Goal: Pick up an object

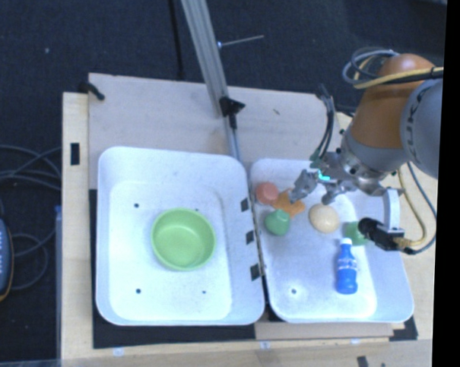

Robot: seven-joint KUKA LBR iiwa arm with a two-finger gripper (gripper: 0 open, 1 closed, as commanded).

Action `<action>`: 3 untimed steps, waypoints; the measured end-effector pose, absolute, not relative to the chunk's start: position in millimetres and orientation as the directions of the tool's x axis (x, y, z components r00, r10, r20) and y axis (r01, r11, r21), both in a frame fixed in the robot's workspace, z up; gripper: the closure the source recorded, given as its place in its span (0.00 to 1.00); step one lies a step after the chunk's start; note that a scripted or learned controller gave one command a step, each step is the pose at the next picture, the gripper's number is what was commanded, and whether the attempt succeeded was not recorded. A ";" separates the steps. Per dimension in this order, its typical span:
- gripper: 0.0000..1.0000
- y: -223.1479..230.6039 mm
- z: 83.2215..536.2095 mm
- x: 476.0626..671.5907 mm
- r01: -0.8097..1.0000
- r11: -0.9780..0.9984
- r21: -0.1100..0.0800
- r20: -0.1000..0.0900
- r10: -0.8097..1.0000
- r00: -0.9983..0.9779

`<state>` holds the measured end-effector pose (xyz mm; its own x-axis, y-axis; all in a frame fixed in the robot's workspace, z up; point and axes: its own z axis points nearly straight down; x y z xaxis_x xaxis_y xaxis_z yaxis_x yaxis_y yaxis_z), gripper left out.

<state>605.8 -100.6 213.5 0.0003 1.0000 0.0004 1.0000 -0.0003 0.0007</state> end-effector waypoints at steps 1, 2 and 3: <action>0.00 -100.6 213.5 605.8 1.000 0.000 0.001 0.000 1.000 0.000; 0.00 -104.5 170.3 608.7 1.000 -0.001 -0.003 0.000 1.000 0.001; 0.00 -110.8 122.9 600.7 1.000 -0.001 -0.003 0.000 1.000 0.001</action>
<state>600.7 -110.8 122.9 0.0013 1.0000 -0.0002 1.0000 -0.0013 -0.0035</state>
